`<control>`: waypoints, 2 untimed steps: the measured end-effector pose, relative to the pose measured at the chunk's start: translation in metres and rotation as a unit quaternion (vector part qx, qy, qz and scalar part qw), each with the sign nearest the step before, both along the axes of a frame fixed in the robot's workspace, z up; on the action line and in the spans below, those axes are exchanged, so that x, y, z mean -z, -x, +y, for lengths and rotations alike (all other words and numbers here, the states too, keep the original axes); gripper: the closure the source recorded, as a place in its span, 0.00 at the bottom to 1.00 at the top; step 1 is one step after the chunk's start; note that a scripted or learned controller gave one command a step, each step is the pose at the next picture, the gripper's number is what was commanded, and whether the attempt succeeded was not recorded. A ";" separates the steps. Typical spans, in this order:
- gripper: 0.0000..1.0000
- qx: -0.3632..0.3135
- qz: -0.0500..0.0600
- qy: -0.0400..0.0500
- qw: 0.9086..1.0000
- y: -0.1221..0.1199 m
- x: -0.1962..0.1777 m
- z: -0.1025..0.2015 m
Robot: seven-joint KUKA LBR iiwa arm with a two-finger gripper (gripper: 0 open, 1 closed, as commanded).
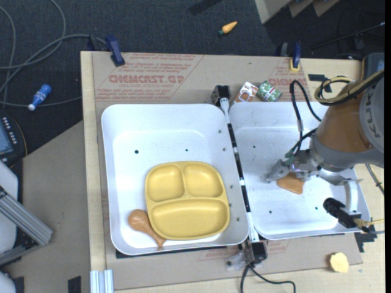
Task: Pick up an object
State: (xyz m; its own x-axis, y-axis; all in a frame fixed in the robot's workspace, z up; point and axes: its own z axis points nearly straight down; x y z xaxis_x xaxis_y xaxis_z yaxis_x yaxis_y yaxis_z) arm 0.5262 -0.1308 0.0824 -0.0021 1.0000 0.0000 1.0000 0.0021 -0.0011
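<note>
The arm's end effector (287,171) hangs low inside the right bin (269,215), its tips just above and touching what looks like an orange wedge-shaped object (292,185); whether they are apart or together cannot be told. In the left bin (116,163), beside the right bin, a yellow divided tray (186,200) lies next to an orange drumstick toy (144,223). On the worktop (153,78) behind the right bin sit small packets (259,91)

I see smooth glossy white plastic bins (122,163), a matt yellow plastic divided tray (186,200), bench (153,78) covered w/ printed brown cardboard, dull finish.
</note>
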 end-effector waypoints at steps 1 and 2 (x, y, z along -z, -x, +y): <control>0.00 0.002 -0.004 0.002 1.000 -0.035 -0.037 -0.055; 0.00 -0.003 -0.006 0.000 1.000 -0.043 -0.137 0.029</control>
State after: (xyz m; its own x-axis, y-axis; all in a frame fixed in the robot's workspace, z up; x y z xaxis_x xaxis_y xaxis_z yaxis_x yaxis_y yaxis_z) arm 0.5693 -0.1018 0.2191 -0.0089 1.0000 0.0002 0.9999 0.0089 0.0105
